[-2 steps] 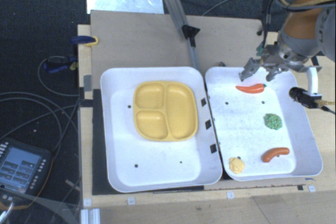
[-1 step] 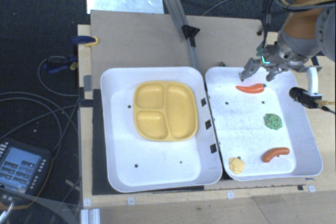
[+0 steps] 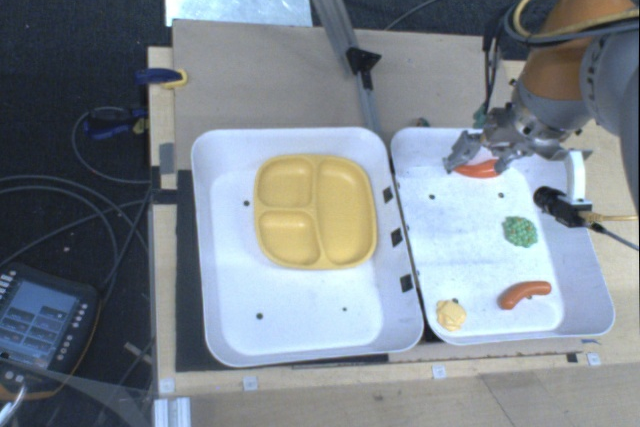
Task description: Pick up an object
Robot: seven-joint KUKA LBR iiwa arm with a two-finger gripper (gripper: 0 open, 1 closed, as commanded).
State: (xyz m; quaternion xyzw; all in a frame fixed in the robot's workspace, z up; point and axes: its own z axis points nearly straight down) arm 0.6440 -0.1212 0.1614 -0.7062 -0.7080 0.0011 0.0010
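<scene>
yellow divided plate (image 3: 314, 211) | white bins (image 3: 230, 315) | orange carrot (image 3: 477, 170) | green broccoli (image 3: 519, 232) | orange-red sausage (image 3: 525, 294) | pale yellow piece (image 3: 451, 315)

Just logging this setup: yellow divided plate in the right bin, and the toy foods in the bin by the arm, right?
Not quite: the yellow divided plate lies in the left bin, as the camera view shows. The toy foods are in the bin by the arm.

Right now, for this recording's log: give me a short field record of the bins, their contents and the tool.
left bin: yellow divided plate
right bin: orange-red piece at far edge, green clump, sausage, small yellow item at near-left corner
tool: over the orange-red piece, at the right bin's far edge
grasp: cannot be judged from this view
</scene>
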